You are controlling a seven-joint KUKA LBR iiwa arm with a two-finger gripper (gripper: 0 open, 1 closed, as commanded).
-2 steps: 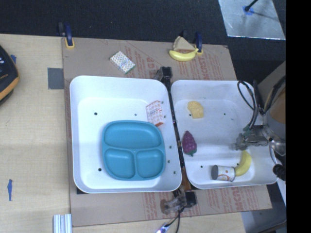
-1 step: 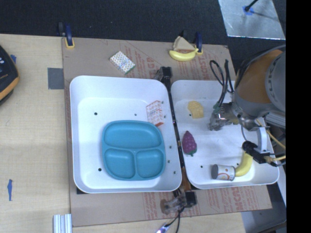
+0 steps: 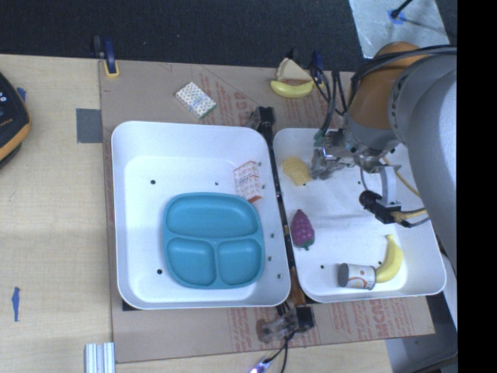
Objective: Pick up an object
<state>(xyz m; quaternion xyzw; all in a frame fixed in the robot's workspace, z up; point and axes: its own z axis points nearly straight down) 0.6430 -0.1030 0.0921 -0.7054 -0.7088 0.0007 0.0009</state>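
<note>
Yellow corn (image 3: pixel 296 170) sits just beside the hand (image 3: pixel 322 164); can't tell its finger state, nothing lifted yet, pick pending.

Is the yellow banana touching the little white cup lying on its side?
Touching. In the camera view, the lower tip of the yellow banana meets the open end of the small white cup lying on its side in the right white bin, with no gap showing.
</note>
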